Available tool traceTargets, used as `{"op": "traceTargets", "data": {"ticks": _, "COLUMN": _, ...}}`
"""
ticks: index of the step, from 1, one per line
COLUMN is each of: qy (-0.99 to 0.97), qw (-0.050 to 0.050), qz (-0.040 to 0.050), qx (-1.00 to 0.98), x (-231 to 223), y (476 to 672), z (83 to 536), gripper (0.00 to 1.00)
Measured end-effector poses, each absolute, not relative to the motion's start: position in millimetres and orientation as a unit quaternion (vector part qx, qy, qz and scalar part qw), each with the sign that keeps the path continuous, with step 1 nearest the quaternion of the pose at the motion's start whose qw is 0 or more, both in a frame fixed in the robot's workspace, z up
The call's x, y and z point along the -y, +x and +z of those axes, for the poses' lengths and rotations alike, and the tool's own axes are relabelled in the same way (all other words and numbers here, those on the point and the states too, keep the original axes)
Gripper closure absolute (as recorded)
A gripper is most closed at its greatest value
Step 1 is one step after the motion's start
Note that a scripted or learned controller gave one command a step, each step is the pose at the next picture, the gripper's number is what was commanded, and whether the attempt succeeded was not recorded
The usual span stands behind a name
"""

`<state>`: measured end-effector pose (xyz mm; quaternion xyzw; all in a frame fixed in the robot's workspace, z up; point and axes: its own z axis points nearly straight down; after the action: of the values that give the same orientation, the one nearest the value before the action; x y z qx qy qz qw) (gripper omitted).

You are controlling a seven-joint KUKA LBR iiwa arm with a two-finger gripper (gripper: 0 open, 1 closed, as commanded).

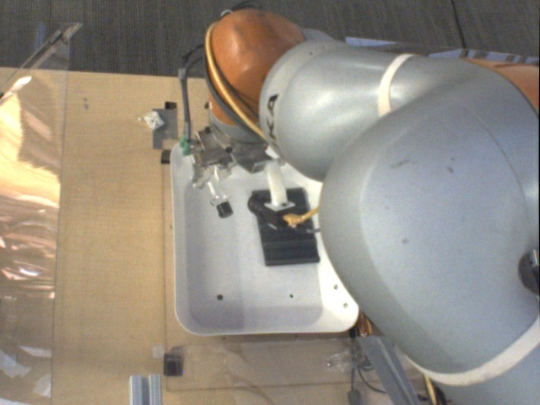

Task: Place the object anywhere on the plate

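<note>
Near edge of the bench [101, 251]: pale wood top, with a small black cube [173, 363] close to that edge and a ribbed metal bracket [145, 388] just left of it at the very edge. A clear plastic sheet [29, 192] lay over the bench's left side, glare across it.

Middle: a shallow white bin [175, 260] with rounded corners, its near-left corner just beyond the cube. Bin floor was plain white with a few small dark dots along the near side. The near and left parts of the floor were bare, open room from the near rim up to the gripper. The bin's right side was covered by the grey arm [405, 192], which crossed over the right rim.

Further in: the gripper [214, 194] hung low over the bin floor, near the far-left corner and close to the left rim. Jaw state could not be told. A small black piece [224, 210] sat right at the gripper's lower end, over the floor; whether it was the task's object or part of the gripper could not be told.

Far: the orange band [245, 57] sat above the wrist. A small white-and-black fixture [157, 122] stood on the bench just outside the bin's far-left corner. Beyond the bench's far edge, dark grey carpet [126, 7].
</note>
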<state>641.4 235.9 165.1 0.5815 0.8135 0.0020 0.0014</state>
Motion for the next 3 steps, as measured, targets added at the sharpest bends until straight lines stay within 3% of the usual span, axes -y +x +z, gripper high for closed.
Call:
{"op": "traceTargets", "data": {"ticks": 1, "qy": 0.326, "qw": 0.003, "qz": 0.0024, "qx": -0.945, "x": -205, "y": 669.8, "z": 173, "gripper": 1.0}}
{"op": "traceTargets", "data": {"ticks": 2, "qy": 0.161, "qw": 0.003, "qz": 0.0022, "qx": -0.987, "x": -233, "y": 647.7, "z": 165, "gripper": 1.0}}
{"op": "traceTargets", "data": {"ticks": 3, "qy": -0.086, "qw": 0.007, "qz": 0.0001, "qx": -0.996, "x": -232, "y": 614.4, "z": 91, "gripper": 1.0}}
